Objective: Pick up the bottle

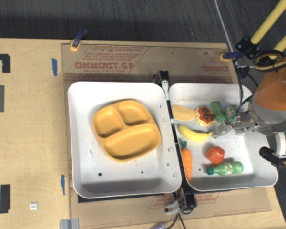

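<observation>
The green bottle (225, 168) lies on its side near the front edge of the right bin (264, 175), just below a red tomato (216, 153). The gripper (233, 120) sits apart from it, higher in the same bin beside a green item (217, 111); its state cannot be determined.

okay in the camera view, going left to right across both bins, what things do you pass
Yellow divided plate in the left bin → in the right bin: carrot → banana → red tomato → green bottle → gripper at the right.
</observation>
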`<control>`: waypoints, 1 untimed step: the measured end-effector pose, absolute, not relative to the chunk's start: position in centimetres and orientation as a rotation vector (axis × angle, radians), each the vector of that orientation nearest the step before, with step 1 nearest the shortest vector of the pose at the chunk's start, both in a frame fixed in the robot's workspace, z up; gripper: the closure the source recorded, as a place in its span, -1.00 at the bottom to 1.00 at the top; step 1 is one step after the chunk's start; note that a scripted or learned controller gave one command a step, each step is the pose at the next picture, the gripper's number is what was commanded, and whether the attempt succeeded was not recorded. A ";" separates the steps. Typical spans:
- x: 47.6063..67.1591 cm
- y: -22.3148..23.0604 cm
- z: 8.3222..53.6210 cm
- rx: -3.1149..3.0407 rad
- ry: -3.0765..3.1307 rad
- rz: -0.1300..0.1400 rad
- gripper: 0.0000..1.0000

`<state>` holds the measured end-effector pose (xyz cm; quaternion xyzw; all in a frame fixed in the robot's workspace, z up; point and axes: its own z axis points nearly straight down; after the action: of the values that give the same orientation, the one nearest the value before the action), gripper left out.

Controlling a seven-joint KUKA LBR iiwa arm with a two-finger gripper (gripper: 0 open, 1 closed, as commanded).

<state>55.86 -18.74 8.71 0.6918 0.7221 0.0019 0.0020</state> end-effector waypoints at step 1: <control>48.8 -21.1 9.0 2.293 2.158 0.036 -1.00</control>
<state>48.82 -21.11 9.03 0.7281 0.6854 0.0113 -0.0039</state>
